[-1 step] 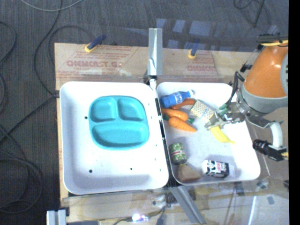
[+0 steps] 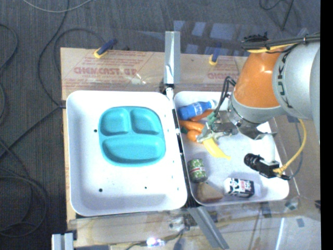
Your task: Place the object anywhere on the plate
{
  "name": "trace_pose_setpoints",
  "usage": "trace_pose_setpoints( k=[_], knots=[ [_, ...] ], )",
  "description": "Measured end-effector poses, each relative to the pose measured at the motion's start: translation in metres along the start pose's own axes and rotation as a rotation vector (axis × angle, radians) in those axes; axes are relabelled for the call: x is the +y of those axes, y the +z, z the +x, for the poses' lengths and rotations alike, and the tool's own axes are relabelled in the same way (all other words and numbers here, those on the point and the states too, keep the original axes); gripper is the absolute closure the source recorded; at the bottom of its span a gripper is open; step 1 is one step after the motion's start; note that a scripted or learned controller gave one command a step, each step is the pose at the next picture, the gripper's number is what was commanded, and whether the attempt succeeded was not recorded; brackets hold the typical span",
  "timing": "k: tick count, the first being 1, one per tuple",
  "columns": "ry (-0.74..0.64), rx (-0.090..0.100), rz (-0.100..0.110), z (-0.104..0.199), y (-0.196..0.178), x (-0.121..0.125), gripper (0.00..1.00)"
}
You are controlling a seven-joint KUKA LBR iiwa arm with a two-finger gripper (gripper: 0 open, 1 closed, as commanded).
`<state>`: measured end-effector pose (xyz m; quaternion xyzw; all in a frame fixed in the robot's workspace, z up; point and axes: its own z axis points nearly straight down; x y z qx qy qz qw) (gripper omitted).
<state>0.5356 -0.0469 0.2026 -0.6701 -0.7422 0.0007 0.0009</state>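
Banana (image 2: 216, 148) lying under the end effector (image 2: 212, 131), likely targeted for the teal plate (image 2: 132, 135); can't tell grip state.

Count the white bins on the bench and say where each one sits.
2. The left bin holds the turquoise plate; the right bin sits beside it, holding the small objects. The arm covers part of it.

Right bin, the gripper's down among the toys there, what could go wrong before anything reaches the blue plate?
The gripper sits where the banana, carrots and blue bottle crowd together, so it may catch two items or knock one aside. The plate lies in the left bin, so a weak hold could drop the object crossing the divider.
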Motion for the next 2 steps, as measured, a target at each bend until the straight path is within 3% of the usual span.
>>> trace_pose_setpoints(
  k=[1,2],
  knots=[
    [-0.023,-0.001,0.002,0.0747,0.0015,0.0247,1.00],
    [-0.024,-0.001,0.002,0.0746,0.0014,0.0247,0.00]
  ],
)
